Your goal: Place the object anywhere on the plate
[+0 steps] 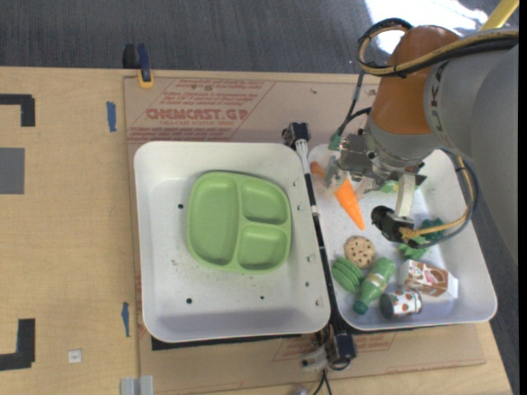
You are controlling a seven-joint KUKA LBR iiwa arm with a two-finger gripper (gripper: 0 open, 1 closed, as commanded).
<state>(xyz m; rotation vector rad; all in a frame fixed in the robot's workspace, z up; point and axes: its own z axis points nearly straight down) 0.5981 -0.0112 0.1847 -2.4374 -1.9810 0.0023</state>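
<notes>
Tan table (66,220) on the left, blue tape marks on it. The left white bin (160,179) holds a light green plate (239,220) with three compartments, one long on the left and two smaller on the right. Nothing lies on the plate.

The right white bin (471,280) sits just beside it, rims touching. The task's thing appears to be the orange carrot (351,204), a toy cone with its tip pointing down toward the near side. It lies in the right bin's left half, well apart from the plate. Its upper end runs under the pincer (342,178), so that end is hidden. Cannot tell whether the pincer is open or closed, or whether it grips the carrot; the wrist blocks it.

Below the carrot is a round brown cookie (359,250). A dark green ridged piece (346,274) is just beside a green bottle (375,282). A red and white can (401,304) and a small carton (428,278) are further right; labels are too small to read.

The grey arm (486,89) with its orange band comes in from the right, cut off by the edge and covering the bin's far right part.
</notes>
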